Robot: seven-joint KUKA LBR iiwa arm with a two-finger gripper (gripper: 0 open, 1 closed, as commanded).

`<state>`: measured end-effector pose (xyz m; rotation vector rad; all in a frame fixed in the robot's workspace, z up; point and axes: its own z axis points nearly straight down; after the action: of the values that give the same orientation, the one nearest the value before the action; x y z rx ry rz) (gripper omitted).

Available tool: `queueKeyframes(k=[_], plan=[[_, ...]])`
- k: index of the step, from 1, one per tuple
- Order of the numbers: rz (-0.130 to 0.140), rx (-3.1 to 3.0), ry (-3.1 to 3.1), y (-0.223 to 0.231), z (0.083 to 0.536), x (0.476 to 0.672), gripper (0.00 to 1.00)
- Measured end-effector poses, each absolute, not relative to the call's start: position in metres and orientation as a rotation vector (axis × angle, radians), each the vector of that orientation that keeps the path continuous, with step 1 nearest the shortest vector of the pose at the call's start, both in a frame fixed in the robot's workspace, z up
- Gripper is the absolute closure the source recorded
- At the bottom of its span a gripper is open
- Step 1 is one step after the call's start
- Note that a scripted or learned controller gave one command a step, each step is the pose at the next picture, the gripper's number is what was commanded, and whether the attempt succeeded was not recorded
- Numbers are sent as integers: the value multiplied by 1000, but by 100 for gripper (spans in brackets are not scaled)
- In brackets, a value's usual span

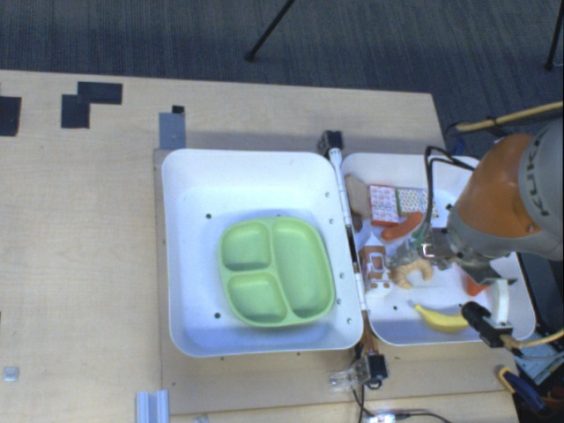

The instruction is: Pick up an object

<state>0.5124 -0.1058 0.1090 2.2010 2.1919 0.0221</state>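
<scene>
The right bin (pixel 388 329) holds several small things: a yellow banana (pixel 440 317) near the front, a tan lump (pixel 407 274) in the middle, an orange-red piece (pixel 401 228), a red patterned packet (pixel 382 204) and a green patterned packet (pixel 411 202) at the back, and a brown-and-white piece (pixel 374 264) by the left wall. My gripper (pixel 421 252) reaches down into this bin from the right, just above the tan lump. Its fingertips are lost in clutter.
The left bin (pixel 189 236) carries a green three-compartment plate (pixel 276 270). A brown object (pixel 357 198) leans at the back left of the right bin. A small red piece (pixel 477 286) lies under the arm. The wooden bench (pixel 79 263) stretches to the left.
</scene>
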Motion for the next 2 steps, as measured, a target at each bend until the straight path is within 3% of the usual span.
queueKeyframes(k=[1,2], plan=[[30,2199,2196,-104,120,514,100],[29,2200,2196,-104,120,514,0]])
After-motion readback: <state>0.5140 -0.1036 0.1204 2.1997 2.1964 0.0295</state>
